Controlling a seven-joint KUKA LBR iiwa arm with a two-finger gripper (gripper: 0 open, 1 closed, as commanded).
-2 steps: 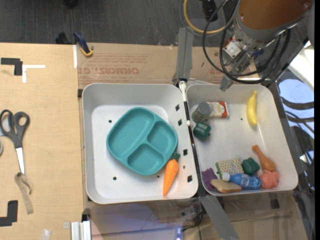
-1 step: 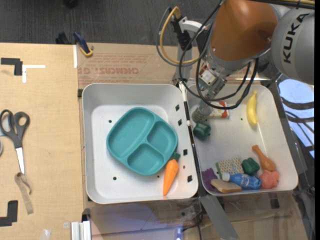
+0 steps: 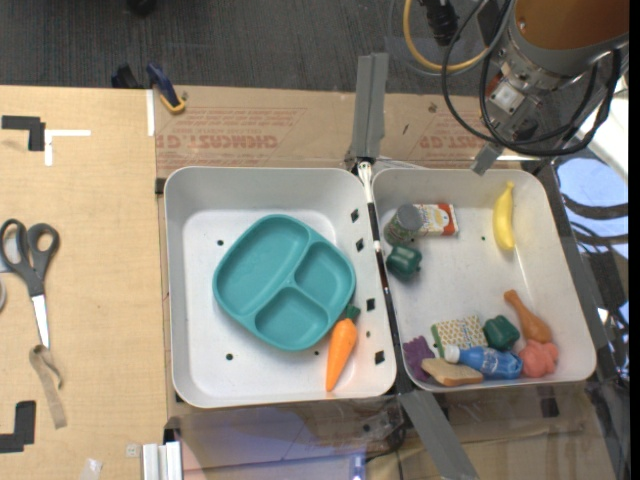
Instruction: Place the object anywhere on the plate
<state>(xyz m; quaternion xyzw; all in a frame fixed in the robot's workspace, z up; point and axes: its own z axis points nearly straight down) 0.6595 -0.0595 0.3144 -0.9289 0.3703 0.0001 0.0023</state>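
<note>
A teal plate with three compartments lies in the left bin. An orange carrot rests on the bin floor, touching the plate's lower right edge. The right bin holds a yellow banana, a grey can, a white and orange packet, a dark green cup and a drumstick. My gripper hangs under the arm's wrist above the far right corner of the right bin, near the banana. The arm's body and cables hide most of it.
Several small items crowd the right bin's near corner: a blue bottle, a bread slice, a green block and a pink lump. Scissors lie on the bench at far left.
</note>
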